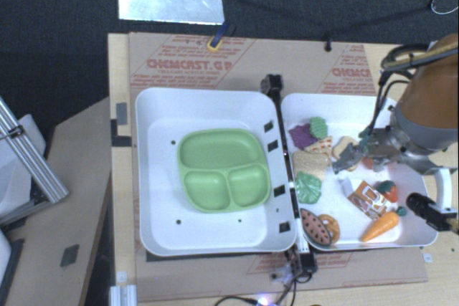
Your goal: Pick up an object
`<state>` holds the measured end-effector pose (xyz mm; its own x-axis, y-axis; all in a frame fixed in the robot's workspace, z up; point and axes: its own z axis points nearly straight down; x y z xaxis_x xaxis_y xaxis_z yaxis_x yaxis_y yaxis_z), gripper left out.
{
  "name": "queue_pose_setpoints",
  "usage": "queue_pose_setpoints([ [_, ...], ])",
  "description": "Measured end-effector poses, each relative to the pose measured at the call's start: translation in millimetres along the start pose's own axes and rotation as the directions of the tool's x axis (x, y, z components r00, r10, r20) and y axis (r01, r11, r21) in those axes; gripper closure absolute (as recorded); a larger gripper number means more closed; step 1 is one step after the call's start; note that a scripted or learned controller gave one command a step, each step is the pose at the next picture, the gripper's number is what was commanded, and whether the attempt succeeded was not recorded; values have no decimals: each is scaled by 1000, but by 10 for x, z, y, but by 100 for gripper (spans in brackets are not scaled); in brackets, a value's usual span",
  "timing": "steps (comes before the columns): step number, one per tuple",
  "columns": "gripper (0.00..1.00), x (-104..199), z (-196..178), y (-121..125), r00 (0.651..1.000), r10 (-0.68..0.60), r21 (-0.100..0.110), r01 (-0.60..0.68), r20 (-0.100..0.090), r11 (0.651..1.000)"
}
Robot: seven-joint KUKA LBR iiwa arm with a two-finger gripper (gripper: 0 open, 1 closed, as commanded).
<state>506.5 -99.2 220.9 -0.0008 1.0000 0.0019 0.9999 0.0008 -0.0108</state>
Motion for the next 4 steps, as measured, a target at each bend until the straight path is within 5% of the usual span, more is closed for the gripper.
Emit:
queue_pose_setpoints([
  [1,0,1,-57,26,1000,-3,-12,3,2,1000],
  [4,0,-2,1370,53,1000,0,-11,0,1,1000],
])
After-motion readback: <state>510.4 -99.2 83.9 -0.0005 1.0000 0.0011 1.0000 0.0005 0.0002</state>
